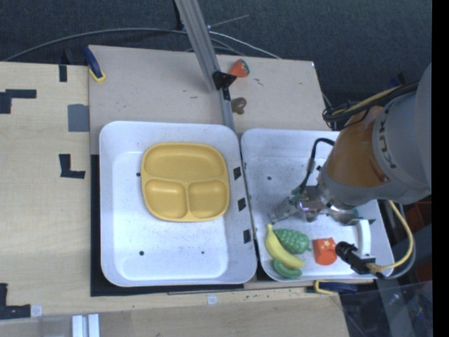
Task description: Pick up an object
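Two white bins sit side by side, and I have the arm reaching into the right bin [280, 153] from the right. The gripper [298, 206] hangs low over bare floor near the bin's middle, just above the toy pile; whether it is spread or pressed together I cannot tell from this slant, and I see nothing between its tips. My likely targets lie bunched at the near edge: a yellow banana [279, 250] touching a bumpy green fruit [292, 241], a smaller green piece [286, 269] below, and a red piece [324, 251] beside them. The left bin [116, 209] holds a yellow divided plate [186, 181]
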Motion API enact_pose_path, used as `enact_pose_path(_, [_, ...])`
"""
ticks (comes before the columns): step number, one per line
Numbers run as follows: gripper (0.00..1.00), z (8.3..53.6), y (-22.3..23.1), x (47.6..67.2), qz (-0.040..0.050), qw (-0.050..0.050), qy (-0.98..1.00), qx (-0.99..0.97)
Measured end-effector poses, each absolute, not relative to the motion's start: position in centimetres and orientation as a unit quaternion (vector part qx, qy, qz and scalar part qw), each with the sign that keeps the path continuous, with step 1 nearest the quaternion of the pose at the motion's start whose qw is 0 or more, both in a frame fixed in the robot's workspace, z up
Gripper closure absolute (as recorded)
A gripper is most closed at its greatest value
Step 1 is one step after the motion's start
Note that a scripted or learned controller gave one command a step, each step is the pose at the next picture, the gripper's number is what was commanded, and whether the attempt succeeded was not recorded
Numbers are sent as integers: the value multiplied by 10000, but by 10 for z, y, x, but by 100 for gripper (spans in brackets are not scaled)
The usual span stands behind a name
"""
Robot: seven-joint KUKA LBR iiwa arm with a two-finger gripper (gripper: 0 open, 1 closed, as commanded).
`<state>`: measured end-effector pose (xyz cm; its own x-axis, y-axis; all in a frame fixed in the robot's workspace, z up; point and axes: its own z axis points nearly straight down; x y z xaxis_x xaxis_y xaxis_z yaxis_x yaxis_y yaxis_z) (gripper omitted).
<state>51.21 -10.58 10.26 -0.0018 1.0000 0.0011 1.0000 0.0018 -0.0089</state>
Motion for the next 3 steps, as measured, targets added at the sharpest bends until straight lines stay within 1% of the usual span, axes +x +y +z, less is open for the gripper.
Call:
enact_pose_path(1, [0, 89, -106, 512, 8, 2, -7075, -7067])
enact_pose_path(2, [100, 99, -105, 512, 9, 13, -7078, -7065])
enact_pose_path(3, [100, 158, -113, 515, -10, -16, -7074, -7068])
